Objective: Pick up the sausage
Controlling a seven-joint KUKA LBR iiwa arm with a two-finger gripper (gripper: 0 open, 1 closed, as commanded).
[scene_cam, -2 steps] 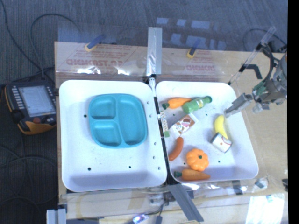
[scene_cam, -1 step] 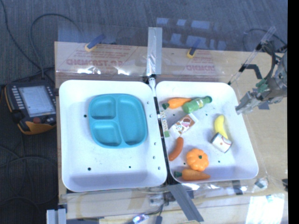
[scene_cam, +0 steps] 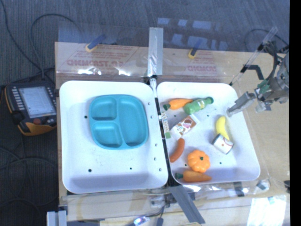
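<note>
The sausage (scene_cam: 177, 149) is a short reddish-brown link lying at a slant in the right bin (scene_cam: 244, 166), close to its left wall and just left of a small orange pumpkin (scene_cam: 198, 160). My gripper (scene_cam: 233, 108) hangs over the right bin's upper right corner, reaching in from the right edge of the view. It is far from the sausage, up and to the right of it, with a banana (scene_cam: 222, 127) lying between them. I see nothing held in it.
The right bin also holds a carrot (scene_cam: 179, 104), a green bottle (scene_cam: 197, 105), a small carton (scene_cam: 184, 126), a can (scene_cam: 222, 143) and a second carrot (scene_cam: 196, 176). A blue divided plate (scene_cam: 117, 121) lies in the left bin (scene_cam: 75, 173).
</note>
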